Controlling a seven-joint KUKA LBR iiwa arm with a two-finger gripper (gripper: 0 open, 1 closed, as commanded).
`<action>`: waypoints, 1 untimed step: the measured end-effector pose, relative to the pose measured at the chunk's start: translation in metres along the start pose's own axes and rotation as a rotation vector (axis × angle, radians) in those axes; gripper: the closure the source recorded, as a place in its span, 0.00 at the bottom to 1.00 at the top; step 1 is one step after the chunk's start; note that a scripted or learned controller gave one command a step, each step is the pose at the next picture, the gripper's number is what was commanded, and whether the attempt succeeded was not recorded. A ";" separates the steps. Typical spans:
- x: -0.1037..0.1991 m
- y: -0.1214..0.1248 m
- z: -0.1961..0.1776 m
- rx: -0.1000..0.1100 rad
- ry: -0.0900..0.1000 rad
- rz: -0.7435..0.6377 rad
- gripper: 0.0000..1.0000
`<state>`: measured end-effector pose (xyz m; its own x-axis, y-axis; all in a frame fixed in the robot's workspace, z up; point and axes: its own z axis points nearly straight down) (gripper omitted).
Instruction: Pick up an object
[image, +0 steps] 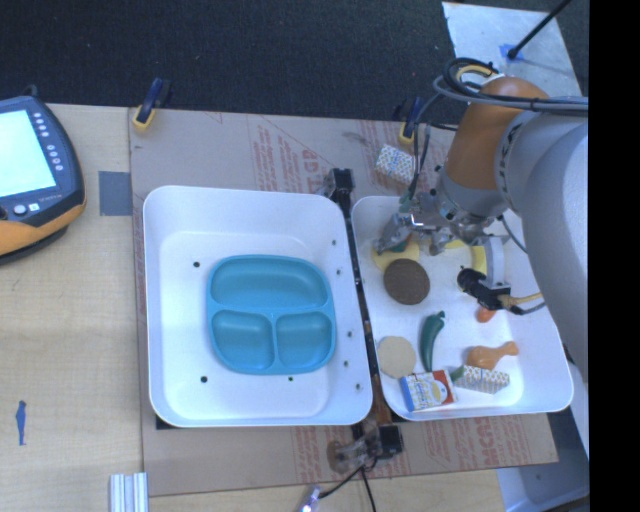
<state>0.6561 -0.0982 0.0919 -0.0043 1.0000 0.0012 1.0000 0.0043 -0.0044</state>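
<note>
My gripper (414, 238) hangs over the far end of the right bin (545, 400), fingers spread and open, with nothing seen held between them. Just under it a yellow piece (386, 259) peeks out, and a dark brown disc (407, 281) lies directly in front of it. Nearer the front of this bin lie a green pepper (431, 338), a tan disc (396, 354), an orange drumstick (490, 354), a small printed carton (427, 390) and a patterned block (485, 378).
The left bin (170, 300) holds a blue divided plate (270, 312). A second patterned block (395, 162) rests on the bench behind the right bin. A teach pendant (30, 170) sits at the far left. The arm covers the right bin's far right corner.
</note>
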 end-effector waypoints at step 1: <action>-0.007 0.000 0.000 -0.001 -0.001 0.002 0.00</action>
<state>0.6562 -0.1047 0.0919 -0.0026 1.0000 0.0007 1.0000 0.0026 -0.0030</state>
